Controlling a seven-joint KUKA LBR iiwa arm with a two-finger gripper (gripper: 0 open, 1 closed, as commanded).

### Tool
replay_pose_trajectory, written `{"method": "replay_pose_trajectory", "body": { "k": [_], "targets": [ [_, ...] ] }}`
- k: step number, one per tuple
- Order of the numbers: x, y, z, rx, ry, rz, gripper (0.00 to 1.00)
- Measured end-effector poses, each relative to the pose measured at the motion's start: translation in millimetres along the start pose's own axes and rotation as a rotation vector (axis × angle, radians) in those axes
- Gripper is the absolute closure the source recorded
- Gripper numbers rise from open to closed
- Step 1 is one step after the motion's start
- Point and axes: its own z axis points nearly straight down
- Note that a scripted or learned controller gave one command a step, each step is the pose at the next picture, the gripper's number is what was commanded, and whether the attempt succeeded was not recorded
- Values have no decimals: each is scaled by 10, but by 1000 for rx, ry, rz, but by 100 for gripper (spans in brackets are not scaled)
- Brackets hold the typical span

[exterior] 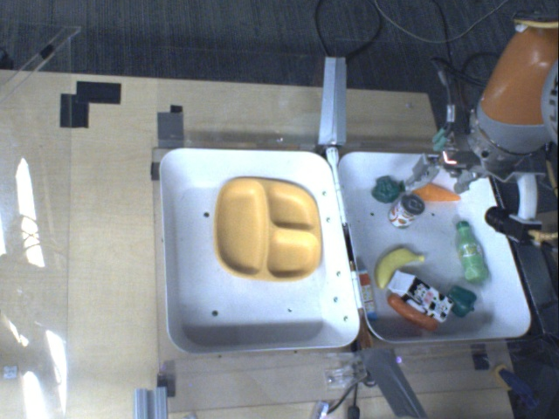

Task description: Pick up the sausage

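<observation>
1. The fingers [419,173] are standing apart, released, with nothing gripped between them. We are reading this from the two grey prongs splayed either side of the gripper [442,177].

2. The gripper is hovering at the far side of the right bin [515,317], just above the carrot [442,195]. A can [403,210] and a teal lump [385,188] are lying just beside it to the left.

3. The sausage [410,311] is lying well apart from the gripper, against the bin's near wall. The box [424,296] is resting on it, so part of it is hidden. The banana [397,265] is lying just beyond the box, and the bottle [470,251] is off to the right.

4. We are judging the step in hand to be the approach; the grasp is not yet begun.

5. To do it well, we are recommending:
   - keeping the fingers spread while crossing the bin, high enough to clear the can and banana;
   - turning the wrist so the fingers are closing across the sausage, not along it;
   - descending on its exposed left end, clear of the box;
   - allowing for the bin wall, which is leaving little room on the near side.
</observation>
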Motion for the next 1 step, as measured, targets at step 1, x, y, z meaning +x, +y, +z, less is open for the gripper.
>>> {"method": "replay_pose_trajectory", "body": {
  "k": [1],
  "targets": [
    [483, -527, 374, -1, 0, -121, 0]
  ]
}}
